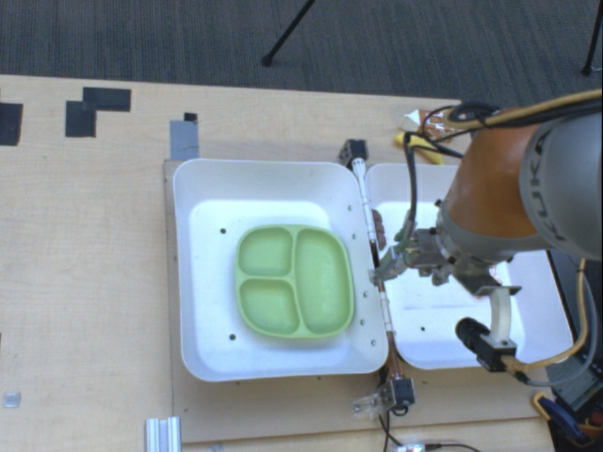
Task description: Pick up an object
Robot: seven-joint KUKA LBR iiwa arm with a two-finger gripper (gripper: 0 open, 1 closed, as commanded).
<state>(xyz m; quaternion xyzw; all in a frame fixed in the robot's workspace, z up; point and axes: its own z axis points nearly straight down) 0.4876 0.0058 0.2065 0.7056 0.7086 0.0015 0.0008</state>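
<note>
A light green divided plate [294, 282] with three compartments lies flat in the middle of the left bin [203, 252]. The grey arm with its orange band [490, 186] hangs over the right bin [424, 342]. My gripper [394, 264] is low at that bin's left side, close to the wall between the two bins and just right of the plate's edge. The wrist covers most of it from above. I see nothing held in it.
The two bins share a central wall [375, 252] with a clamp [354, 151] at its far end. Cables [411, 186] run from the arm past the right bin's back edge. A dark fitting [480, 342] on the arm hangs over the right bin's front.
</note>
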